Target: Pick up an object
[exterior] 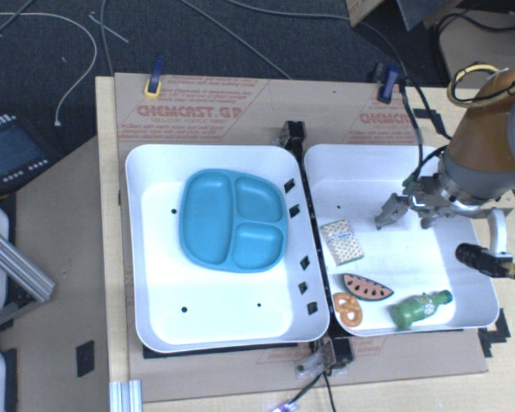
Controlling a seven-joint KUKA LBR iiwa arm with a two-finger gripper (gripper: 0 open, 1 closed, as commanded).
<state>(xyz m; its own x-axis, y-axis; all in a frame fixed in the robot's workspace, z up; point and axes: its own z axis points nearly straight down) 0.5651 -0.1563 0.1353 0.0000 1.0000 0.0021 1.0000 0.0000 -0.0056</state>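
While the claw (pixel 409 210) hangs spread apart over the right bin (pixel 373 166), gripping nothing, a patterned packet (pixel 342 241) lies just below-left; its print is unreadable.

Two white bins (pixel 146 256) are sitting side by side, holding one blue plate (pixel 233 220), one patterned packet (pixel 342 241), one watermelon slice (pixel 367 287), one pretzel (pixel 348 309) and one green bottle (pixel 418 307).

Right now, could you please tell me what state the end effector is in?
End effector: open, holding nothing, poised over the right bin, above and to the right of the small patterned packet.
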